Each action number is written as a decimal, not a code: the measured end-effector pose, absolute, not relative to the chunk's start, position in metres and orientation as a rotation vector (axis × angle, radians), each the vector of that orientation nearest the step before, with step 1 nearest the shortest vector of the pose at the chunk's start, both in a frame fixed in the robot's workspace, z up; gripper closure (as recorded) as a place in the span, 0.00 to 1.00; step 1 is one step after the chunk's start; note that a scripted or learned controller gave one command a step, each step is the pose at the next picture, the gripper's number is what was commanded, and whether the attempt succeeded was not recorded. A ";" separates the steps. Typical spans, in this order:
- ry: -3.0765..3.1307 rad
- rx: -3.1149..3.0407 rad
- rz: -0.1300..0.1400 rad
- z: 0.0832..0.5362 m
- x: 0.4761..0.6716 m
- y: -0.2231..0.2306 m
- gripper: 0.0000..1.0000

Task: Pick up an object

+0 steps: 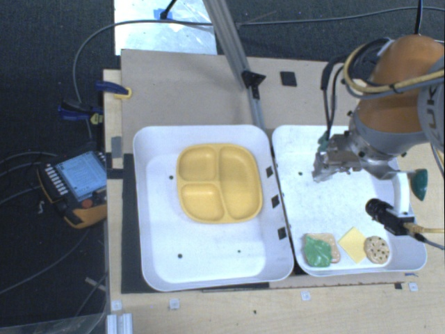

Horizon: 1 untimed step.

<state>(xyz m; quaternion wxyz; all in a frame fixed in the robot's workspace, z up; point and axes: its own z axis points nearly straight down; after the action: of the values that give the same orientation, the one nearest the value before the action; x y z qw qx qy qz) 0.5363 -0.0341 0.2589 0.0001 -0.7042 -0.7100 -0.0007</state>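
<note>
You'll find the fingers (325, 167) hovering over bare floor of the right bin (292, 207); whether they're released or clenched, I cannot tell. The cheese slice (352, 244), nearest target, lies toward five o'clock, at the bin's near edge.

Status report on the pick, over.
Gripper over upper part of right bin, nothing seen held. Green item, yellow slice, cookie along near edge. Nothing between them.
</note>
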 end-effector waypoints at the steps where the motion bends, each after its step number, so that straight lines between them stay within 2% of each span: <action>1: -2.233 -2.209 -0.003 0.259 0.534 0.017 1.00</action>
<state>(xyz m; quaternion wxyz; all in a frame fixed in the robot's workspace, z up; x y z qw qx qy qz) 0.5338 0.0172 0.2593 0.0003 -0.7034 -0.7108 -0.0011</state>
